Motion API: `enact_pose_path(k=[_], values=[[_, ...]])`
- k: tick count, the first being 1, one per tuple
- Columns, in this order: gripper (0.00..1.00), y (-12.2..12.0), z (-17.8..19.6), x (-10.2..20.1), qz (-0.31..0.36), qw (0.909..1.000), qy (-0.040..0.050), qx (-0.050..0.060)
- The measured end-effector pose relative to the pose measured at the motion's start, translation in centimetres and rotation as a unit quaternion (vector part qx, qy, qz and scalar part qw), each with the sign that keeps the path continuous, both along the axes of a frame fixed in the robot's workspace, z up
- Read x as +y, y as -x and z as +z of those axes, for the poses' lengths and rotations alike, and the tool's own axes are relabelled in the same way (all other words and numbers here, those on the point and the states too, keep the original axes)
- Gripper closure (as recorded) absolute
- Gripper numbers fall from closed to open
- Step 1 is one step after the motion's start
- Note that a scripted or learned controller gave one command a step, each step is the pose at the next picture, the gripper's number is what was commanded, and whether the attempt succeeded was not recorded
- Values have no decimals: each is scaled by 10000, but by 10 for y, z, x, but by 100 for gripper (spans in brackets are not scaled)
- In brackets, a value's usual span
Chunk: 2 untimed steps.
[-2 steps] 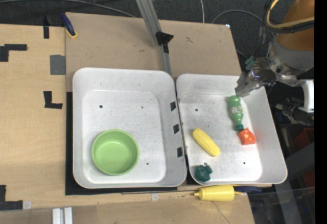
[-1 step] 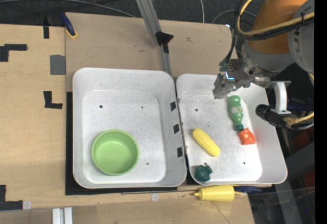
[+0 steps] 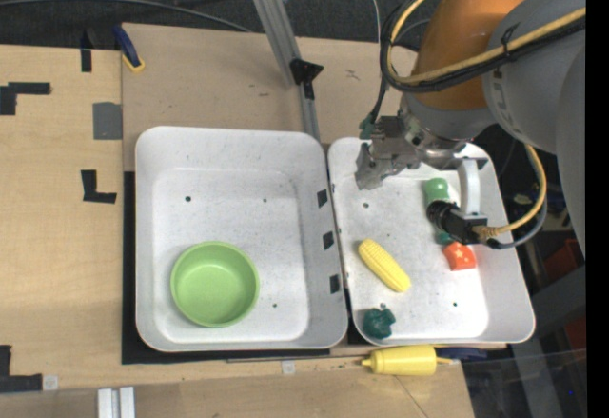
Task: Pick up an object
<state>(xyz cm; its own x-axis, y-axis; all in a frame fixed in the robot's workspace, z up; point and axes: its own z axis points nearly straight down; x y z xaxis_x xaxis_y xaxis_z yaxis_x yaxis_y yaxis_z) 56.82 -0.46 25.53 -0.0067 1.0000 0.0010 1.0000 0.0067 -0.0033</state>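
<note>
1. Corn [image 3: 383, 266]: lying flat and aslant on the floor of the right bin [image 3: 495, 311], toward its left wall, apart from every other piece. Judged the likeliest target, being the free piece nearest the gripper.
2. Gripper [image 3: 377, 164]: hanging over the far left corner of that same bin, beyond the corn, with nothing seen in its grasp. Cannot tell how far open, since its working end is hidden under its own dark body.
3. Other candidates in the right bin:
   - Green piece [image 3: 437, 188] and red piece [image 3: 460, 256], on the right side close under the wrist and crowded by black cable fittings.
   - Dark green piece [image 3: 378, 321], tucked into the near left corner against the wall.
4. Elsewhere: bowl [image 3: 215, 284] in the near part of the left bin [image 3: 152, 216]; yellow bottle [image 3: 404, 361] on the bench just in front of the right bin, outside it.
5. Step in hand, as judged: approach, before any grasp. Nothing lifted yet.
6. Next move, as judged:
   - Calls for a shift toward the near side to stand over the corn.
   - Calls for a wrist turn to close across its narrow width, not along its length.
   - Calls for a straight descent and a grip at mid-body.
   - Likely to roll or slip if taken off-centre, given the rounded, tapering shape.
</note>
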Motion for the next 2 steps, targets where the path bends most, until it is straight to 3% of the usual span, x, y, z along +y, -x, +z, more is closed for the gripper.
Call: enact_pose_path(k=[2], values=[[100, -3, -18, 103, -5, 10000, 5, 3]])
